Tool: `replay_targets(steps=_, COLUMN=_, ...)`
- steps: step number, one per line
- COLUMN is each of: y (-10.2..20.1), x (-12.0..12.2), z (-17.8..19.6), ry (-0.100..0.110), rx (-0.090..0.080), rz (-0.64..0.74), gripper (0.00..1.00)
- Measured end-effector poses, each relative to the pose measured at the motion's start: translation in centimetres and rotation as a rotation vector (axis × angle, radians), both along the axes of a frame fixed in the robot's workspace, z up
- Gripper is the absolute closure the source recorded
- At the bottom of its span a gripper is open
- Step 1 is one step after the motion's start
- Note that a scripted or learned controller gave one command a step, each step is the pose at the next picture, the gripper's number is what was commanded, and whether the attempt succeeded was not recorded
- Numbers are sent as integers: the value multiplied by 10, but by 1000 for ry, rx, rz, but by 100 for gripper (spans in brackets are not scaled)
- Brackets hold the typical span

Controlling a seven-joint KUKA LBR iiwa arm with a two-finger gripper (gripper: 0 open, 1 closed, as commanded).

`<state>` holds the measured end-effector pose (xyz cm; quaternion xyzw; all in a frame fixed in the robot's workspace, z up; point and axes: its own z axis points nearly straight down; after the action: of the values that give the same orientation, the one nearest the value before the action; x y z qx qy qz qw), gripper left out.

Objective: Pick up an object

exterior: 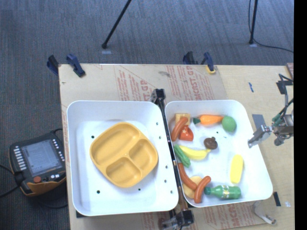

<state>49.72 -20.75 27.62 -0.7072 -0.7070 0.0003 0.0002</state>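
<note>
One gripper (277, 131) is what I have to work with, and it hangs just outside the right wall of the right bin (254, 128), over the bench. I cannot tell whether it is spread or pressed together, and nothing shows in its hold.

Nearest to it, down and to its left in the view, lies one yellow oblong piece (236, 169). Its long axis runs almost straight up and down the view, with the top end leaning slightly toward the gripper.

Further left of the gripper I count:
- one green ball (229, 124)
- one carrot (211, 120), lying crosswise with its leafy end pointing away from the gripper
- one small brown piece (210, 143)
- one banana (194, 153)
- one red piece (186, 134)
- three sausages (180, 127)

One green bottle (223, 191) lies on its side near the front wall, cap pointing away from the gripper.

Beyond all this, one yellow divided plate (123, 155) sits in the left bin (76, 128), making two bins in all.
</note>
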Motion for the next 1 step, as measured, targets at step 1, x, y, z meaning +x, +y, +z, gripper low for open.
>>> replay_targets(steps=1, y=22, x=-23, z=-139, ry=5, rx=3, rz=-172, gripper=0)
